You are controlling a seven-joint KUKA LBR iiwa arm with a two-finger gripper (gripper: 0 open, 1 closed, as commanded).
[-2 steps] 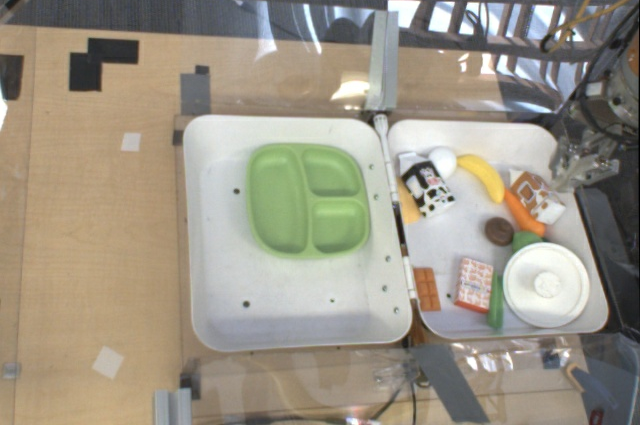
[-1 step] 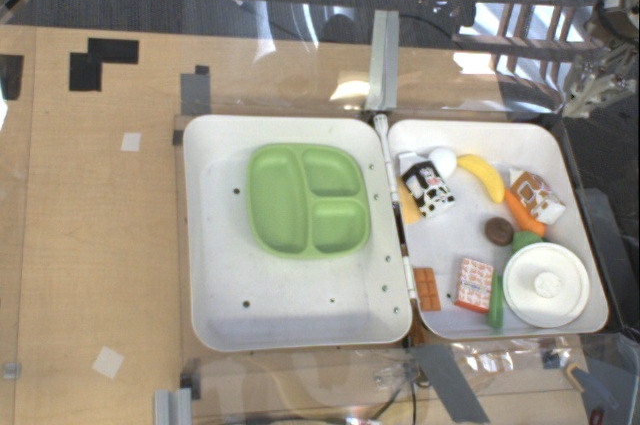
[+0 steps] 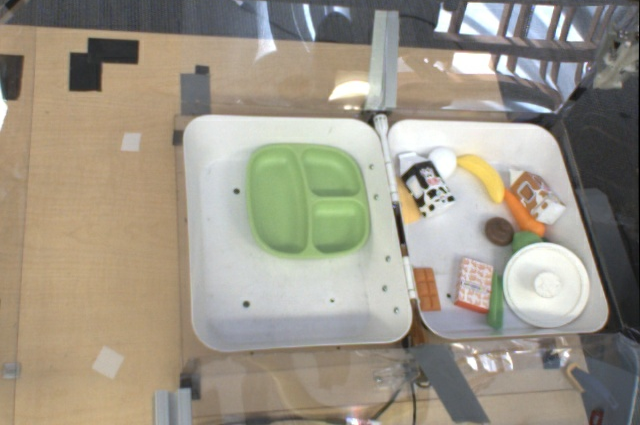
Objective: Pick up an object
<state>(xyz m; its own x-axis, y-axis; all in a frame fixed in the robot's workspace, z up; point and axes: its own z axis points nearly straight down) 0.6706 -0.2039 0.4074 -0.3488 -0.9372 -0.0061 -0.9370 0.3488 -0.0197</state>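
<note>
While no writing reads clearly, the red packet (image 3: 474,284) beside the white bowl (image 3: 545,285) bears blurred print.

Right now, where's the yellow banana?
The yellow banana lies in the right white bin, near its far edge, between the black-and-white cow toy and the orange carrot.

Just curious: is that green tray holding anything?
Empty. All three compartments of the green tray show bare green plastic; it lies flat in the left bin.

Two white bins (image 3: 290,323) sit side by side on a wooden bench (image 3: 90,243).
</note>
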